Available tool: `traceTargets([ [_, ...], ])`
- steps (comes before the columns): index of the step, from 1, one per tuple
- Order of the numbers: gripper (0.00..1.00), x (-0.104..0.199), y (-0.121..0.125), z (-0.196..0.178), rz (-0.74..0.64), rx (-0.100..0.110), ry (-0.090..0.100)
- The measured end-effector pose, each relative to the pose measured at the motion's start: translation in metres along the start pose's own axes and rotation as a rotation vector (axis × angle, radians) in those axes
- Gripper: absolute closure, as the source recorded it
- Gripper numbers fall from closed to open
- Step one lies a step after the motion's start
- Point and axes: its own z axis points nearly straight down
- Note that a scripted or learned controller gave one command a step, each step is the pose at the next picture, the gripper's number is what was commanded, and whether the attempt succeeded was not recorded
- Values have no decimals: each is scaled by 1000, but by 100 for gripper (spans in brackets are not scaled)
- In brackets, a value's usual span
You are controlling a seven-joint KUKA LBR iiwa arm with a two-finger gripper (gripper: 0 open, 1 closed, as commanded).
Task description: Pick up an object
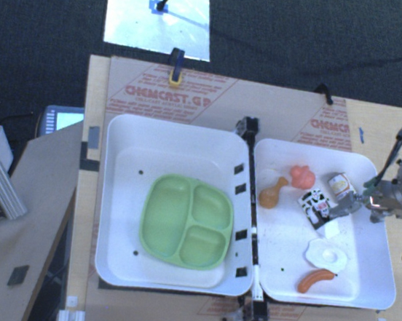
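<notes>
While hovering at right bin (372, 285) far edge, gripper (349, 205) sits just beside cow-print carton (315, 205). Fingers: cannot tell whether spread or closed, too blurred. Nothing seen between them. Step, by my judgement: approach, grasp not yet made. Next move calls for centring over carton, descending, closing. Nearby: can (339, 184), pink toy (302, 176), drumstick (272, 194), fried egg (325, 255), sausage (316, 280). Green plate (187, 222) in left bin (121, 182). Board (217, 96) reads "CHEMCAST GP".

Even bright light, soft shadows, slightly grainy focus.
</notes>
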Motion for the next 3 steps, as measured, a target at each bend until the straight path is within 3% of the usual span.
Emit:
traceTargets([
  [2,0,-5,-7,98,0,1,1],
  [3,100,-6,-5,85,0,-5,-1],
])
